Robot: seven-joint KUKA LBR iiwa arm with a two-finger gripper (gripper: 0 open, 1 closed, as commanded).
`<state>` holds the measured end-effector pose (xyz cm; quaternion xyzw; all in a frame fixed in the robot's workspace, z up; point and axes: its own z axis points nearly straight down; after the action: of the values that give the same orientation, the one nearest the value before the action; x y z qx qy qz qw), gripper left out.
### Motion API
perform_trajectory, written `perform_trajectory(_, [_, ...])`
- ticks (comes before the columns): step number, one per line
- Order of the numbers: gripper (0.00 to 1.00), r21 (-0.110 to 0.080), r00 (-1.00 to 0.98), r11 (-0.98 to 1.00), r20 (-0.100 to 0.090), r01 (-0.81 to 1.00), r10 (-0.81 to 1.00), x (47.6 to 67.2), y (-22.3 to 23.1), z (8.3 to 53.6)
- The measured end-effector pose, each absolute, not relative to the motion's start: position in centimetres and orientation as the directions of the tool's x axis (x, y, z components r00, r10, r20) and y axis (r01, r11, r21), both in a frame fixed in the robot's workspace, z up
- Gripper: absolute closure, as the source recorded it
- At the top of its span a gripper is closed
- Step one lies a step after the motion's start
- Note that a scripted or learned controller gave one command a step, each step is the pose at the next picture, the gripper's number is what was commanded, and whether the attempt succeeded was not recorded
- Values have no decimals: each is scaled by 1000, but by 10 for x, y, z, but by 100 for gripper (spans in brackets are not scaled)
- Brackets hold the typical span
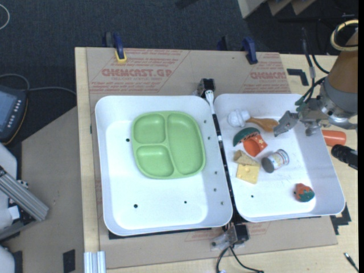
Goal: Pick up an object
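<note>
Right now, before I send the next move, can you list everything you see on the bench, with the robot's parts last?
Bins: 2, white, side by side on the bench; left bin, right bin.
Divided plate: 1, light green, three sections, in the left bin.
White object: 1, top of the right bin near the divider.
Tan piece: 1, orange-brown, beside the white object.
Red and green item: 1, middle of the right bin.
Can: 1, silver, on its side, right of the yellow blocks.
Yellow blocks: 2, touching, below the red and green item.
Small toy: 1, orange and teal, lower right of the right bin.
Clamps: 2, blue, far edge of the bench.
Gripper: 1, grey, over the right bin's upper right part.
</note>
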<state>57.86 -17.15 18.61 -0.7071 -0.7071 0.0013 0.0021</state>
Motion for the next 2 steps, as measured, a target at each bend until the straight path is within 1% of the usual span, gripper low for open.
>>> perform_trajectory(1, [0, -6, -2, 2, 2, 1000, 1000, 587, -167, 129])
perform_trajectory(2, [0, 3, -1, 1, 7, 1000, 1000, 590, -165, 89])
